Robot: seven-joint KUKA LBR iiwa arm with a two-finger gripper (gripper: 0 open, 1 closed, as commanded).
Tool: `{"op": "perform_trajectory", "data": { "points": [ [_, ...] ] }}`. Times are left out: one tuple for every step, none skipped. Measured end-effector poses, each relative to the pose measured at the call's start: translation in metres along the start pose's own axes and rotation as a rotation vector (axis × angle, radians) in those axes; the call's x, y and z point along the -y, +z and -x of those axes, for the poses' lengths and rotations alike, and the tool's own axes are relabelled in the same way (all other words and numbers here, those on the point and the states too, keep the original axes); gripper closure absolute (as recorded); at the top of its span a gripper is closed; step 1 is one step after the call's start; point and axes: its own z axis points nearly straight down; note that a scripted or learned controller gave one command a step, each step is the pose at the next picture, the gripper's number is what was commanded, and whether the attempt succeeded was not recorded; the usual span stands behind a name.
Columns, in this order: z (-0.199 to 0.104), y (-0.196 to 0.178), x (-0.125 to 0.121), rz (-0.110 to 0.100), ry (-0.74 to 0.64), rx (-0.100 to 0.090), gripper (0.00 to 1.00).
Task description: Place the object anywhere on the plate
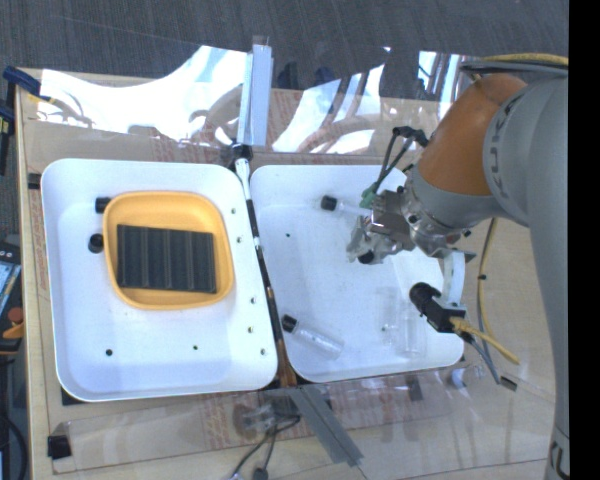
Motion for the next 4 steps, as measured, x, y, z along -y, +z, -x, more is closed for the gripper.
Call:
{"op": "perform_trajectory", "data": {
  "points": [
    [-0.029, 0.004, -0.037, 0.001, -0.123, -0.002, 1.00],
    [-0.081, -0.008, -0.037, 0.001, -0.273, -0.001, 1.00],
    [-0.135, 0.018, -0.017, -0.001, -0.409, -0.001, 1.00],
    [-0.135, 0.018, -0.017, -0.001, -0.408, -0.001, 0.00]
  ]
}}
